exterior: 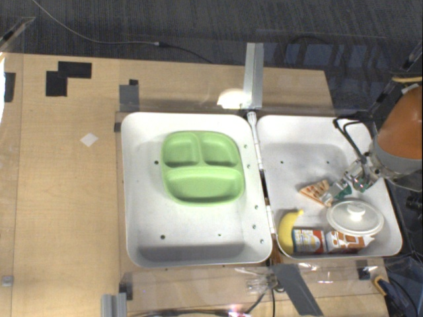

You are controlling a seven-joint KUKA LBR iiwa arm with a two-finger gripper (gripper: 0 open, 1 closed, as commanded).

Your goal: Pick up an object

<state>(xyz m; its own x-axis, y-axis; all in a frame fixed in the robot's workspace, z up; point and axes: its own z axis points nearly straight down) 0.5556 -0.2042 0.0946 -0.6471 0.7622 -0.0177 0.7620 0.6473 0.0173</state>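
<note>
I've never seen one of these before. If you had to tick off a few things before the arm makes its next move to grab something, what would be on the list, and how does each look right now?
1. Things to pick lie in the right bin: ok. A waffle piece, banana, can and white lidded pot.
2. Gripper over that bin: ok, near the waffle piece.
3. Gripper holding anything: cannot tell.
4. Target standing apart from its neighbours: not ok; banana, can and pot crowd together.
5. Green divided plate out of the way: ok, in the left bin.
</note>
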